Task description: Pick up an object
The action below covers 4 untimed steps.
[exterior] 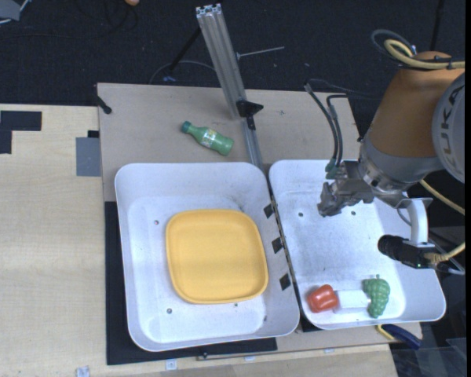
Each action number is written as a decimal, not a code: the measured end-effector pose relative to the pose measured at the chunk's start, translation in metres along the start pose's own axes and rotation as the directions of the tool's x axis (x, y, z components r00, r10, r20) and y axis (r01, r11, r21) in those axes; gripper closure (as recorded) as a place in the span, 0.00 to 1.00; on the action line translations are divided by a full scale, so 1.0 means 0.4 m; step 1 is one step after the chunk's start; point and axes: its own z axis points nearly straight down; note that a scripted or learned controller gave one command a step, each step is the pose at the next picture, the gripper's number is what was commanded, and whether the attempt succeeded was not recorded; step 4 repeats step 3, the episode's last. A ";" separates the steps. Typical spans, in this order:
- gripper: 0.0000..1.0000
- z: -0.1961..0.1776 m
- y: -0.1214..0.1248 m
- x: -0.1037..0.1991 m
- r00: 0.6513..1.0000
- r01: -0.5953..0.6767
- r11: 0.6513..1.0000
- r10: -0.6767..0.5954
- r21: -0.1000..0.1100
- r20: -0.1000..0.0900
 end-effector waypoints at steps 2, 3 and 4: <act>1.00 0.019 0.150 0.257 1.000 -0.001 1.000 0.001 0.000 0.000; 1.00 0.020 0.189 0.365 1.000 -0.002 1.000 0.002 0.000 0.001; 1.00 0.020 0.189 0.365 1.000 -0.002 1.000 0.002 0.000 0.001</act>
